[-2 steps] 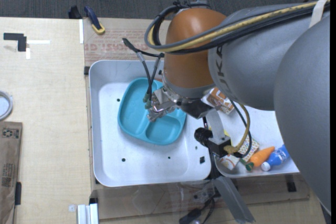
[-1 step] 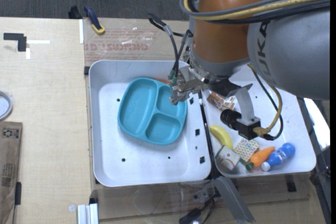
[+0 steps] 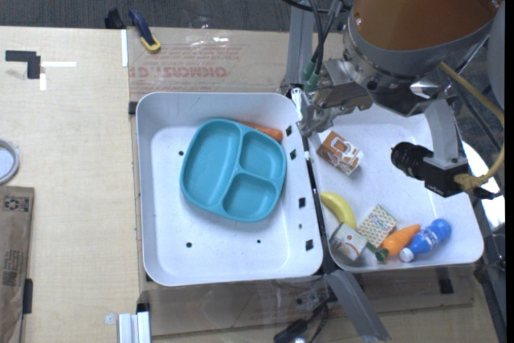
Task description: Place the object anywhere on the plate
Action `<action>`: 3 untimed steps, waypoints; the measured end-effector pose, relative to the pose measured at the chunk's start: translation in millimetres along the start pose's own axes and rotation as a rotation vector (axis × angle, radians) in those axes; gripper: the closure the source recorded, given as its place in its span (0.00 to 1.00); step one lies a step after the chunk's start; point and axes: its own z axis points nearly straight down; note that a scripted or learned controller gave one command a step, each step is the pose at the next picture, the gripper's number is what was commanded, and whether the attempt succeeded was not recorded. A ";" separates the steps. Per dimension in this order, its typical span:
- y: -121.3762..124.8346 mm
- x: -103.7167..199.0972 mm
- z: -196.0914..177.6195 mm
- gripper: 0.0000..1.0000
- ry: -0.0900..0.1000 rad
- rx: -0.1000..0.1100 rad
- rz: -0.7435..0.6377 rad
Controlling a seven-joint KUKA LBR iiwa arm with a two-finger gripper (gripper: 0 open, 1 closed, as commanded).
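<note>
The gripper (image 3: 315, 115) is hanging over the right bin (image 3: 462, 253)'s upper-left corner; its jaw state cannot be told. A small carton (image 3: 338, 153) is lying at its 5 o'clock, apart. The blue plate (image 3: 233, 169), with 3 compartments, is sitting in the left bin (image 3: 161, 253), at 8 o'clock.

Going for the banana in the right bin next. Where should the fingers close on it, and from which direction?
Grip the banana across its thicker middle, coming straight down from above. It lies flat on the right bin floor, curved, running from upper left to lower right. Set the fingers across that line. A small carton sits close to its lower end, so the middle probably leaves more room.
</note>
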 end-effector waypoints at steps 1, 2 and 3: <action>-5.0 15.7 150.4 1.00 0.002 0.003 -0.187; -10.8 -11.4 117.3 1.00 0.001 0.000 -0.208; -17.1 -33.0 192.2 1.00 0.003 0.003 -0.195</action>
